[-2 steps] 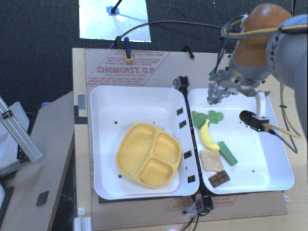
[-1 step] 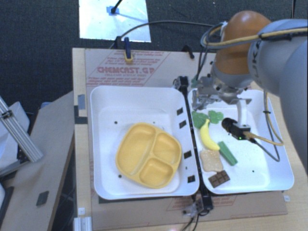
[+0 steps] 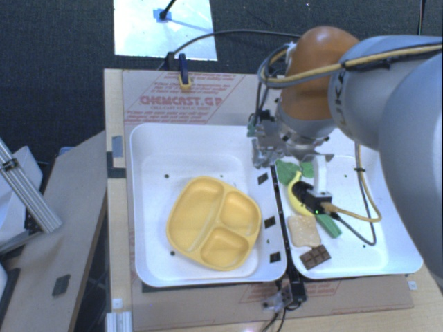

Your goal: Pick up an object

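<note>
We are cataloguing one arm (image 3: 394, 81): bulky grey rounded casing, a glossy orange band (image 3: 315, 64) above the wrist, black and yellow cables (image 3: 360, 213) trailing alongside, and a metallic grey wrist block (image 3: 280, 140).

From my remote seat I see the tabletop (image 3: 118, 206) carrying a clear sheet with red lettering (image 3: 181, 101) (it reads CHEMCAST GP). On that sheet two shallow white bins sit side by side, touching along their inner rims: the left bin (image 3: 149, 178) and the right bin (image 3: 387, 254). A small clamp (image 3: 183, 71) grips the sheet's far edge.
</note>
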Robot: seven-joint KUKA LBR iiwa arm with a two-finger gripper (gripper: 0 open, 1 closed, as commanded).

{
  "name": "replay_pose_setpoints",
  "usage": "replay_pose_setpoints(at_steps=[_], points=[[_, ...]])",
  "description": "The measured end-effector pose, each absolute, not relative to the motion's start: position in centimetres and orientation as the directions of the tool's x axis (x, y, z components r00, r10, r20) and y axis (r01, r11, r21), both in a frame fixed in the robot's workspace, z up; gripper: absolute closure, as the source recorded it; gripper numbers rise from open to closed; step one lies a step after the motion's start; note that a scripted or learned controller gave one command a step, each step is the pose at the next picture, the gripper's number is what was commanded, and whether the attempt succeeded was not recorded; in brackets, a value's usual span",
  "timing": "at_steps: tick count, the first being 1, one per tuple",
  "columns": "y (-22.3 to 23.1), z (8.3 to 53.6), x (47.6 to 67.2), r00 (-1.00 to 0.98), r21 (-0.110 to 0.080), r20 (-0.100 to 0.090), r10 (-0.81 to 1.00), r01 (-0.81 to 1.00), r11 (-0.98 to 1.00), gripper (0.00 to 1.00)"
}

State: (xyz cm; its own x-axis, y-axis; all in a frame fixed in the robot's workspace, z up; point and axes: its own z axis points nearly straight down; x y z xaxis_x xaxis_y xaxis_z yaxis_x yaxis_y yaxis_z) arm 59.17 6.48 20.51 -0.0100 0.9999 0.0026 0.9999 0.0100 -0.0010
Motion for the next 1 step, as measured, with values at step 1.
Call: replay_pose_setpoints(at_steps=[1], points=[[10.88, 22.37, 56.94, -0.010, 0.001, 0.003, 1.000, 1.000, 0.010, 1.00]])
